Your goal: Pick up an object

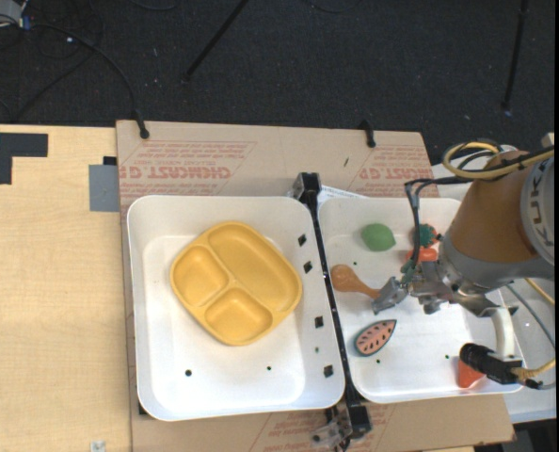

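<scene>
The right bin (421, 384) holds several small things. A green rounded piece (377, 236) lies near its far side. A brown wooden spoon (351, 280) lies by the divider, with its handle pointing right. A watermelon-slice toy (375, 337) rests near the front. My gripper (392, 296) hangs low over the middle of this bin, right at the spoon handle's end and just above the watermelon slice. Nothing shows clearly between its fingers. An orange-red piece (424, 244) sits just behind the wrist, partly hidden.
The left bin (167, 375) carries a yellow divided plate (234, 281). A small orange-red thing (467, 375) lies at the right bin's front right corner. The black divider (325, 299) runs between the bins.
</scene>
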{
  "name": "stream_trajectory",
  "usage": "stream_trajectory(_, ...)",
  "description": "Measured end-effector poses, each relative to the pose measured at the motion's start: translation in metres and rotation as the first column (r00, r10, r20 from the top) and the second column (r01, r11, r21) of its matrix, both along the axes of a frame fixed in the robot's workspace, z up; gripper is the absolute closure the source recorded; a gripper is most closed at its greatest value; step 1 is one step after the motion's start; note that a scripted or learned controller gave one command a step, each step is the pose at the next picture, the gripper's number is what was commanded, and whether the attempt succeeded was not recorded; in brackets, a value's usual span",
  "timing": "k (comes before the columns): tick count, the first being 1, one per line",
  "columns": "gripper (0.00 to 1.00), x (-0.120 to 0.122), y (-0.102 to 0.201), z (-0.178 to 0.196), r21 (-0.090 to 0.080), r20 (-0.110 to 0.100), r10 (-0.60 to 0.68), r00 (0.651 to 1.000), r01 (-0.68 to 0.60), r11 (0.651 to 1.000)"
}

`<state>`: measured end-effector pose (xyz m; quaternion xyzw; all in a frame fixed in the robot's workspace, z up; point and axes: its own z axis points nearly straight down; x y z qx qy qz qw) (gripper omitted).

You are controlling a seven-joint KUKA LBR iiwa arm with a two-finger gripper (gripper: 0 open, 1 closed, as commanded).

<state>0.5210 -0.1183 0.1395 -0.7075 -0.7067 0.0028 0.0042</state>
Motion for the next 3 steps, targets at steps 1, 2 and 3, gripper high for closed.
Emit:
stream_trajectory(1, 1.00, 0.001, -0.001, 0.013, 0.000, 0.003, -0.003, 1.000, 0.003, 1.000)
stream_trajectory(2, 1.00, -0.005, -0.004, 0.073, -0.002, 0.012, 0.002, 1.000, -0.002, 1.000)
stream_trajectory(3, 1.00, -0.004, -0.004, 0.097, -0.002, 0.010, 0.002, 1.000, -0.002, 1.000)
